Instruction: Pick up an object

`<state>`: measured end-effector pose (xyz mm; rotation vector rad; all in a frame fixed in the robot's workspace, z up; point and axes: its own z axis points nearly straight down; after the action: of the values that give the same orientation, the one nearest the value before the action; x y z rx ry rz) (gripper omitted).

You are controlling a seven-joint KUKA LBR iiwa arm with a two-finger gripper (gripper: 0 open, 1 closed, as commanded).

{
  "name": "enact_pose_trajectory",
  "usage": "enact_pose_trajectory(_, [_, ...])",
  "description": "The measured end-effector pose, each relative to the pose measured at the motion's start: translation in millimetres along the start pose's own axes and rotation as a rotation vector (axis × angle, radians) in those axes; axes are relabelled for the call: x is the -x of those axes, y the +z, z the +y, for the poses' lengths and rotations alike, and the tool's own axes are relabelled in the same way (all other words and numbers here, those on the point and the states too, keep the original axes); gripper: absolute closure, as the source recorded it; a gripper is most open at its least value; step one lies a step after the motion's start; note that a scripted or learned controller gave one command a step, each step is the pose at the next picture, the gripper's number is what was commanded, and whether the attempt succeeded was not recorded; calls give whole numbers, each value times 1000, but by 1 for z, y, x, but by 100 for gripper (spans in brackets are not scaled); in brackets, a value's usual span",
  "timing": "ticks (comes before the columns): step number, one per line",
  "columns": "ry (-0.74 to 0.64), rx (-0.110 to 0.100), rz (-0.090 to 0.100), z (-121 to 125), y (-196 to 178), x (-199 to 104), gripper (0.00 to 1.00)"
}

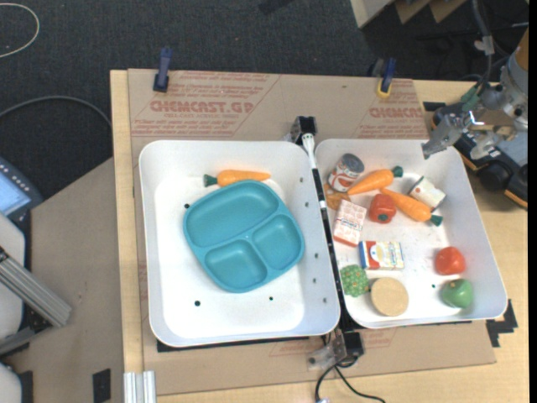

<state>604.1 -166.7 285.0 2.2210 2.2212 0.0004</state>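
**Inspector:** Where do the objects lie?

**Clerk:** In the right bin (482, 250): two carrots (371, 181) crossing at centre, a tomato (450, 260) and green apple (457, 293) at four o'clock, a can (345, 172) at eleven.

**Inspector:** And the jaws?

**Clerk:** The gripper (440, 138) hangs over that bin's one o'clock corner; whether open or shut, I cannot tell. Nothing sits in it.

**Inspector:** Surroundings?

**Clerk:** Left bin (159, 250) bears a blue tray (243, 235); cardboard covers the bench (252, 103).

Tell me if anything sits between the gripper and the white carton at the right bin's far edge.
Nothing visible does. The gripper hangs over the right white bin's far right rim, and the small white carton lies just inside, nearest of the toys, with bare bin floor between.
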Motion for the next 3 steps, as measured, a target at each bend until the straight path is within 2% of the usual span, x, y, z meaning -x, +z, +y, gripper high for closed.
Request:
enact_pose_trajectory(1, [-8,-14,7,-51,92,-97,0])
enact_pose_trajectory(2, [-4,11,0,-73,-28,-113,0])
enact_pose_trajectory(3, [4,-15,1,-72,108,-87,0])
